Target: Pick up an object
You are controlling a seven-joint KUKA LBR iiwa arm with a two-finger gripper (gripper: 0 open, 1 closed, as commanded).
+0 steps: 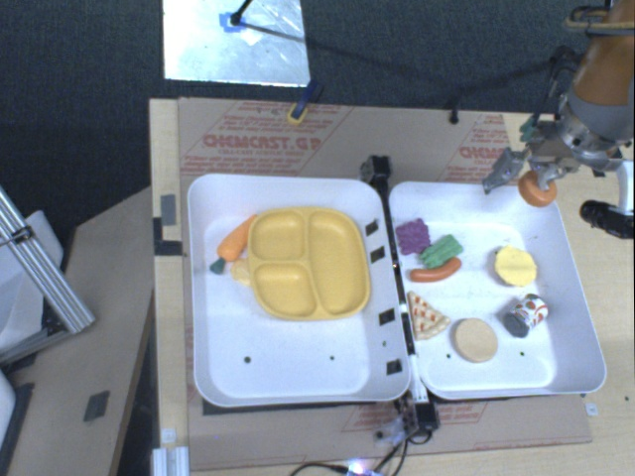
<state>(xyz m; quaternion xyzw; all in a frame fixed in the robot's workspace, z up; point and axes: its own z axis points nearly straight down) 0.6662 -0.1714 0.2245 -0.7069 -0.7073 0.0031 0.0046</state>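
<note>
Above the right white bin's (556, 216) far edge, the pincer (537, 182) pinching an orange round object (539, 191).

We see two white bins (213, 296) on tan board with red print (263, 139). Left bin: yellow divided tray (303, 264), orange carrot (236, 238) with a green tip. Right bin: purple lump (413, 235), green piece (440, 250), red-orange sausage (436, 272), yellow disc (515, 266), tan round cookie (475, 340), pizza slice (427, 317) tan with red dots, small grey can (524, 315) with red and white. Orange ball (538, 190) at the grey gripper (516, 172). Dark blue-grey floor, shiny silver sheet (236, 28) with a blue spot
</note>
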